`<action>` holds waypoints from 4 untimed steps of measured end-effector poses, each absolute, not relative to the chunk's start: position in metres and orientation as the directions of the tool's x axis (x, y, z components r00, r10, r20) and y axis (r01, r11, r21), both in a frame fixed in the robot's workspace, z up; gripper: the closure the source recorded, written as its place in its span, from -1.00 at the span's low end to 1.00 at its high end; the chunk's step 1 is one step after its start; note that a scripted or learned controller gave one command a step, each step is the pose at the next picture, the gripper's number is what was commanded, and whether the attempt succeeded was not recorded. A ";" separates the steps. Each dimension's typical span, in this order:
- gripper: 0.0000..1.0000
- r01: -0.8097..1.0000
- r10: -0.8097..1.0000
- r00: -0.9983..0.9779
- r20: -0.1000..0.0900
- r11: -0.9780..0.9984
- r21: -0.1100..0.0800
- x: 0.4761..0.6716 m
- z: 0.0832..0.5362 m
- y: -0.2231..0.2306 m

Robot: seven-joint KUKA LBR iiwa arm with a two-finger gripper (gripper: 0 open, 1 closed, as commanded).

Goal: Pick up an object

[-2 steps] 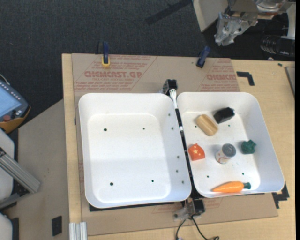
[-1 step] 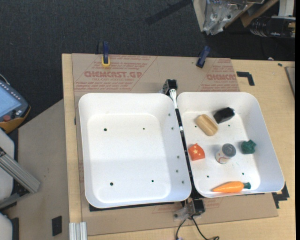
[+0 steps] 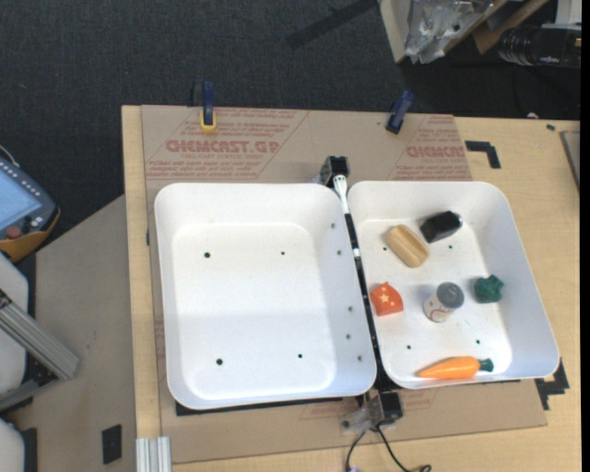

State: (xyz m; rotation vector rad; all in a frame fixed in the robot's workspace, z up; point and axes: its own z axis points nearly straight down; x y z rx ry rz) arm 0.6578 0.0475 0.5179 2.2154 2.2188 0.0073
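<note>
Now the gripper (image 3: 433, 37) hovers beyond the right bin (image 3: 516, 277), grip state unreadable; the carrot (image 3: 452, 369) lies crosswise at its near edge.

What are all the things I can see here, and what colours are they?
Bins: 2, white, side by side on the board; left bin, right bin.
Carrot: 1, orange with green end, right bin's near edge.
Black block: 1, right bin, far side.
Wooden cylinder: 1, tan, beside the black block.
Orange block: 1, right bin's left side.
Green lump: 1, right bin's right side.
Ball: 1, white and grey, right bin's middle.
Clamps: 2, blue, board's far edge.
Arm: 1, grey, top right.
</note>
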 end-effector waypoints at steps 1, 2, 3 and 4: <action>1.00 1.000 1.000 -0.006 0.002 0.006 0.006 0.667 0.536 0.104; 1.00 1.000 1.000 -0.001 0.000 0.001 0.009 0.667 0.547 0.100; 1.00 1.000 1.000 -0.002 0.000 0.002 0.013 0.667 0.558 0.101; 1.00 1.000 1.000 -0.003 -0.001 0.003 0.017 0.667 0.568 0.102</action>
